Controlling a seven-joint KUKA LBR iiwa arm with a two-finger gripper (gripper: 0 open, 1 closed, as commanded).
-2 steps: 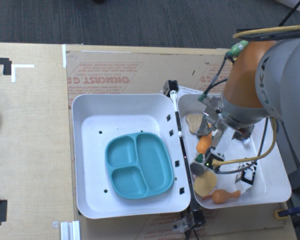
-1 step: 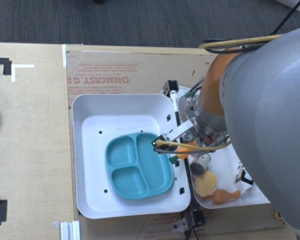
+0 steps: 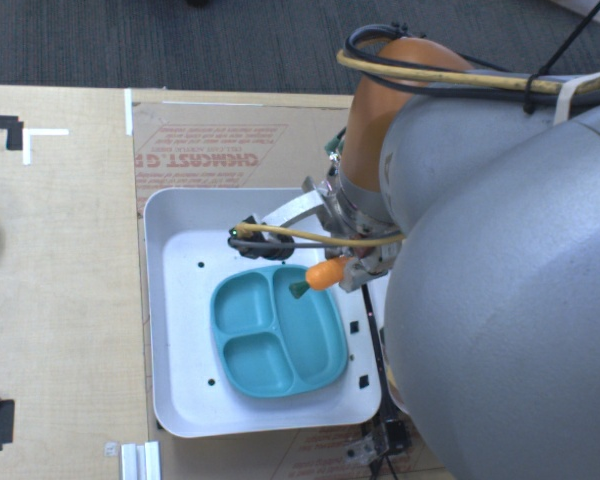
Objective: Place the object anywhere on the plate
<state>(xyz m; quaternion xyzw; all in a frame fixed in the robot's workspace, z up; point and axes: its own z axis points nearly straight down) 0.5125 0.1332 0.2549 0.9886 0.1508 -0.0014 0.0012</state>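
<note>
Gripper point(image 3: 352, 268), fingers hidden under the wrist, grip state indeterminate; orange carrot point(image 3: 323, 274) at its tip, above the teal plate's point(image 3: 270, 353) right rim in the white bin point(image 3: 175, 268); risk: release here may roll carrot off the rim.

Even bright light; soft shadows; sharp focus

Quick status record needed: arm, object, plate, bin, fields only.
arm: grey arm with orange band reaching in over the bin
gripper: above the plate's upper right edge
object: small orange carrot-like piece with green tip beside the gripper, over the plate's rim; contact with plate unclear
plate: teal, three compartments, lying flat in the bin
bin: white, shallow
</note>
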